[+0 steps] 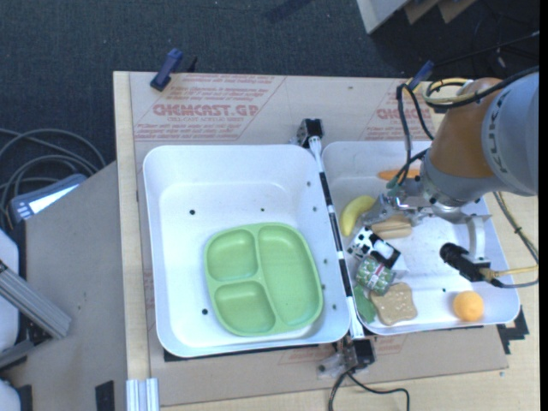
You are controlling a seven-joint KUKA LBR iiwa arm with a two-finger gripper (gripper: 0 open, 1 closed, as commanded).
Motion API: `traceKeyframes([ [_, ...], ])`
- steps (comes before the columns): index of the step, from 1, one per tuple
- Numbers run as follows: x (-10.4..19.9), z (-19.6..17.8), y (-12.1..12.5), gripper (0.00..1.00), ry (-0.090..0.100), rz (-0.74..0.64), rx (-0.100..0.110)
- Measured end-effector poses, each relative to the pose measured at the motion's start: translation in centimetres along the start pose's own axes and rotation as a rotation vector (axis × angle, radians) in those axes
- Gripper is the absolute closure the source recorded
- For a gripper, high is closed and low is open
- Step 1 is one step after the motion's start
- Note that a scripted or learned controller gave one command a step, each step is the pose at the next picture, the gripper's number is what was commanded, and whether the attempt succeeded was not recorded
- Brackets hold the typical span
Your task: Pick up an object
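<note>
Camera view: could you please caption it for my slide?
KUKA arm reaching into the cluttered right bin; green divided plate in left bin.

Two bins sit side by side on the worktop [214,101]: the left bin [171,178] holds a divided plate [261,278] towards its near side. In the right bin [360,157], a banana [355,213] lies against the left wall, with a toy cow [370,245], a can [374,273] and a cracker [395,304] in a row nearer the front. A ball [467,306] rests in the near right corner, a carrot [396,175] lies at the back, and the arm [479,144] reaches in from the right above the bin's middle.
</note>
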State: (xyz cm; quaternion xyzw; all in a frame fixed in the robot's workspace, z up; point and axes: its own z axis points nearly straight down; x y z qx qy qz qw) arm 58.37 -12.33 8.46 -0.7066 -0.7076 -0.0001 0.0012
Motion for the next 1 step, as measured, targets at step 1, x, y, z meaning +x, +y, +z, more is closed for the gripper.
traceKeyframes([
  [1, 9.25, -10.03, -2.2, 1.0, -0.001, 0.0, -0.003],
])
